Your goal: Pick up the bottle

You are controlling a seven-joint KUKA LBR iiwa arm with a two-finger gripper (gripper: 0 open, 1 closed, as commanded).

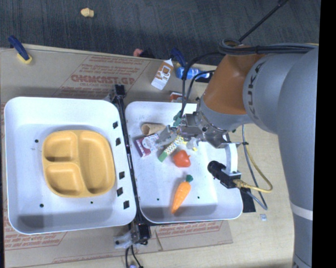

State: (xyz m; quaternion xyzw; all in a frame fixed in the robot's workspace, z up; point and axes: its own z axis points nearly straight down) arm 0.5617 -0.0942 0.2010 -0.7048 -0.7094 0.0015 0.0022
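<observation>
The arm (252, 95) reaches leftward over the right bin (154, 204), its claw (176, 137) low among clutter, grip state unclear.

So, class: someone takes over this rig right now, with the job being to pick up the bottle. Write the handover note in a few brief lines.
Gripper: low over the clutter at the back of the right bin; its grip state is unclear from this view.
Things: a bottle cannot be picked out for sure; it may be among the wrapped items under the gripper. Tomato and carrot lie nearer the front of that bin. The yellow divided tray sits in the left bin.
Done: nothing visibly lifted.
Left: find the bottle, grasp it, raise it.
</observation>
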